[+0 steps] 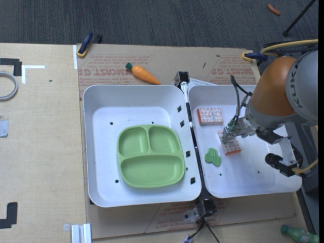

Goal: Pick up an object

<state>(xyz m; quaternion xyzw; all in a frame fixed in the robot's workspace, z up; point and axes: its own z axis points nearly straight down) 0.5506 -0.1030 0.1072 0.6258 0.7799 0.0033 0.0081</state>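
Observation:
My gripper (230, 136) reaches down into the right bin (263, 184), right over a small red-and-white packet (231, 147) that lies on the bin floor. The packet pokes out just below the fingertips, and I cannot tell if they touch it. A second red-and-white patterned block (209, 116) lies near the bin's back left. A small green leafy toy (213, 156) rests to the left of the gripper. The grey arm with its orange band (273, 87) comes in from the right.
The left bin (96, 135) holds a green divided plate (150, 156). A toy carrot (143, 73) lies on the cardboard behind the bins. A blue clip (85, 43) sits at the back left. A black clamp (181, 78) joins the bins at the back.

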